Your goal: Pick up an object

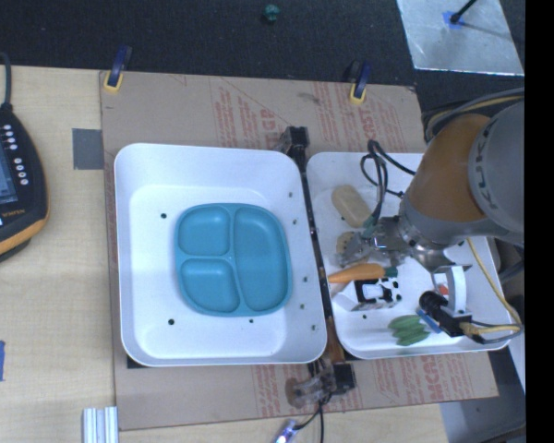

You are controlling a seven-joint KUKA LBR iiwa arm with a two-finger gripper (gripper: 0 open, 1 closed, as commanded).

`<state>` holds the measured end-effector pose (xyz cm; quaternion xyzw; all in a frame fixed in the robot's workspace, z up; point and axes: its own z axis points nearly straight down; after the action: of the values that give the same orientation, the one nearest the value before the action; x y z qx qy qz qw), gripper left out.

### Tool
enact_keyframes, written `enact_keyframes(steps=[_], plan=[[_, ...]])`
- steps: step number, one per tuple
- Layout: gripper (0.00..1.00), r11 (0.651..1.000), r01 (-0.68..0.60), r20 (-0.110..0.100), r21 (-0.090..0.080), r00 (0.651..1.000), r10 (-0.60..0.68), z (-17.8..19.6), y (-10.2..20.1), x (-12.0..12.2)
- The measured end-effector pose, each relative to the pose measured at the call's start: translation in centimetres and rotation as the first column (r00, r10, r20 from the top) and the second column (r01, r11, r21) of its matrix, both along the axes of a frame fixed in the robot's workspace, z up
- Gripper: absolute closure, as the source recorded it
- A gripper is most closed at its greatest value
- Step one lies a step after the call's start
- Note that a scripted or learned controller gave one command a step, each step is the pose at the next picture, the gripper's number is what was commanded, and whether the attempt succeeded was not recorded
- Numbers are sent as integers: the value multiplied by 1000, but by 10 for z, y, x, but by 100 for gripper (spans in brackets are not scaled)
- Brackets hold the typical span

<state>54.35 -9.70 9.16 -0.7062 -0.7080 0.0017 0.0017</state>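
Observation:
My gripper (367, 245) reaches down into the right bin (351, 340), its metal tip low near the bin's left-middle, among several small objects. A tan oval object (349, 204) lies just above it. An orange carrot-like piece (355, 273) lies just below the tip. A black-and-white piece (375, 293) sits under the carrot. A green object (408, 329) lies near the bin's front edge. The grey arm with its orange band (448, 169) covers the bin's right half. I see nothing clearly held.
The left bin (143, 247) holds a blue three-compartment plate (233, 258). A tablet-like pendant (5, 183) lies at the far left of the bench. Clamps (117, 67) pin the cardboard at the back. Cables trail by the arm's wrist (457, 317).

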Motion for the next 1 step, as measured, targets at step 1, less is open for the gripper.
enact_keyframes(steps=[1], plan=[[0, 1000, -1, 1, 0, 1000, 1, 0, 4, 1]])
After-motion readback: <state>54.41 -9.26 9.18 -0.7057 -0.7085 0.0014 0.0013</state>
